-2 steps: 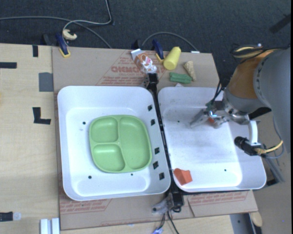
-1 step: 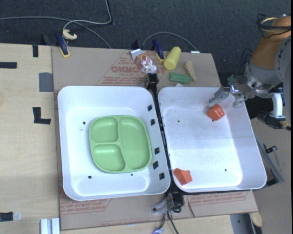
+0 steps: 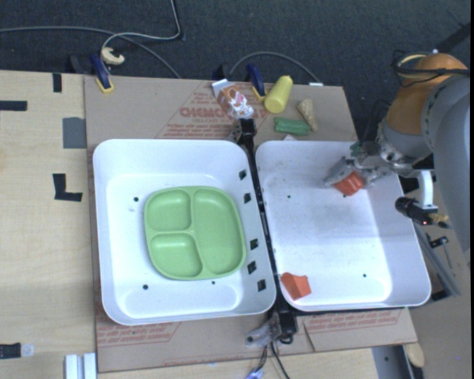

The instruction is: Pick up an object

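Fingers (image 3: 344,176) of your gripper are closing on a small orange-red block (image 3: 349,185), which is sitting between their tips above the far right part of the right bin (image 3: 395,290). You are seeing the block tucked against the metal tips, just below them in the picture, while the grey arm (image 3: 450,125) with its orange band (image 3: 415,105) is reaching in from the desk's right edge. Whether the block is touching the bin floor or hanging just clear of it, you cannot tell from this slant.

You are also looking at a second orange block (image 3: 295,286) lying at the near left corner of the same bin, well apart from the gripper. In the left bin (image 3: 114,172), a green divided plate (image 3: 194,233) is resting near the middle. Beyond the far edge of the bins, on the cardboard (image 3: 166,105) covering the desk, a yellow cylinder (image 3: 278,93), a green piece (image 3: 291,126) and a small printed packet (image 3: 231,97) are lying close together.
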{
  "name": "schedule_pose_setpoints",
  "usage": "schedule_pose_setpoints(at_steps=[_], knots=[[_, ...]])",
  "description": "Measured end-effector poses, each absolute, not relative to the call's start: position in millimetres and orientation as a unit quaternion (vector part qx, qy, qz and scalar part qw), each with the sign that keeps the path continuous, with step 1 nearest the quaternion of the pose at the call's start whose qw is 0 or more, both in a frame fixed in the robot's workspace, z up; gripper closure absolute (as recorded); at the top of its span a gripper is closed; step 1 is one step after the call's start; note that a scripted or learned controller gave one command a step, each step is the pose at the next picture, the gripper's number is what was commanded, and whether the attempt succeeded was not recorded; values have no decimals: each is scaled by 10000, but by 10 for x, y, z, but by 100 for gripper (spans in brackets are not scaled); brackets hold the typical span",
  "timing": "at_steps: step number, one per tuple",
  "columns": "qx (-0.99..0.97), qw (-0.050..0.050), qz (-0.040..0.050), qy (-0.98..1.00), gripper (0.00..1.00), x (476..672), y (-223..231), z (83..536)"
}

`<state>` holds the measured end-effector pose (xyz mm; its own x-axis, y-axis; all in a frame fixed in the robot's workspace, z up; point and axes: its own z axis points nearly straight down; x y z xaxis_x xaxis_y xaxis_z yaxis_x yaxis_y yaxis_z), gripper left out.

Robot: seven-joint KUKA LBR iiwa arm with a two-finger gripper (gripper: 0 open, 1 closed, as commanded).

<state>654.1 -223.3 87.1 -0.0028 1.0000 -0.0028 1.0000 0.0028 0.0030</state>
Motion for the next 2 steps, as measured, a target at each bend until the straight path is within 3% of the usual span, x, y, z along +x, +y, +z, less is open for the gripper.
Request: schedule_pose_setpoints(at_steps=[1,2], knots=[[7056,50,-2,7086,100,6551,-2237,979],[7063,-2,-3,7079,100,6587,-1752,952]])
